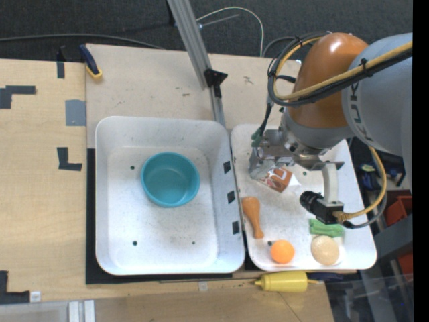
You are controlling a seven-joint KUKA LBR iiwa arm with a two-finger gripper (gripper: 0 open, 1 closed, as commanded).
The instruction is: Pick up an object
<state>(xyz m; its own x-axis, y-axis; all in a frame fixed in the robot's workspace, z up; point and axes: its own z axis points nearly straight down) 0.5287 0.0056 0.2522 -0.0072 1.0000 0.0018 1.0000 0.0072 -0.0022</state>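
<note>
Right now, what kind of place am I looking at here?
Most likely a robotics lab bench set up for grasping trials. A grey robot arm with an orange band reaches over two white bins, toy food such as an orange ball lies in one, and tape marks dot the wooden bench.

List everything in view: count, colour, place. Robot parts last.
bins: 2, white, side by side on the bench
bowl: 1, teal, left bin, upright
packet: 1, orange and white, right bin, under the gripper
drumstick toy: 1, tan-orange, right bin near its left wall
ball: 1, orange, right bin front
egg-like object: 1, cream, right bin front right
green object: 1, green, right bin, just behind the egg-like object
yellow bottle: 1, yellow, lying on the bench in front of the right bin
clamp: 1, blue and yellow, bench far left corner
arm: 1, grey with orange band, over the right bin
gripper: 1, low over the packet
</note>
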